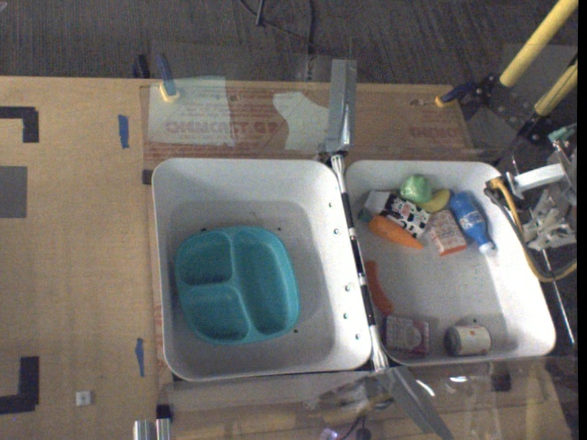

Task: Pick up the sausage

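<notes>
The sausage (377, 287) is a slim reddish-brown piece lying along the left wall of the right bin (514, 287), just below the middle. A pale grey mechanism that looks like my gripper (548, 204) hangs over the bin's right rim, partly cut off by the view's edge. It is far to the right of the sausage, and nothing shows in it.
At the back of the right bin lie an orange carrot (396, 234), a black-and-white carton (404, 212), a green fruit (415, 188), a small red-and-white box (446, 232) and a blue bottle (470, 219). A flat box (406, 335) and a can (468, 339) lie near its front. The left bin (183, 191) holds a teal divided plate (237, 282).
</notes>
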Available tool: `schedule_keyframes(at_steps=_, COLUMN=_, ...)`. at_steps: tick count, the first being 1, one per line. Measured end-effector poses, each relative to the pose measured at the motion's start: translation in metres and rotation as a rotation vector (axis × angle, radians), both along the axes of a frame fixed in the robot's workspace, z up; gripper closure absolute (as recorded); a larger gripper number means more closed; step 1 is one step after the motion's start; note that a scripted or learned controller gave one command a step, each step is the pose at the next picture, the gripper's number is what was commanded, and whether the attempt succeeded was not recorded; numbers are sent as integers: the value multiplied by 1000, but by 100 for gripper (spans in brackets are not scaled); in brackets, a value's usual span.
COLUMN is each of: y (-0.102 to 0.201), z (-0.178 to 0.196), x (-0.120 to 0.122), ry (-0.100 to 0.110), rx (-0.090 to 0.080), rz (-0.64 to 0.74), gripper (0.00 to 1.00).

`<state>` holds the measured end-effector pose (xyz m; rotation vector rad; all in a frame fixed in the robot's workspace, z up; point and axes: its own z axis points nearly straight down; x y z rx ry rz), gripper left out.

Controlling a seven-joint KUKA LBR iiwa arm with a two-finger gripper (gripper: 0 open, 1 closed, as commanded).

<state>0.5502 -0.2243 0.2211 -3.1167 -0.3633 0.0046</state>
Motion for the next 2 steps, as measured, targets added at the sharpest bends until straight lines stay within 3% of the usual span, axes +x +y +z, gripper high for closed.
schedule_keyframes(at_steps=1, y=0, z=0, x=0, ry=0, rx=0, rz=0, gripper=0)
schedule_keyframes(at_steps=2, y=4, z=-66, x=91, ry=-2, rx=-3, rz=27, gripper=0)
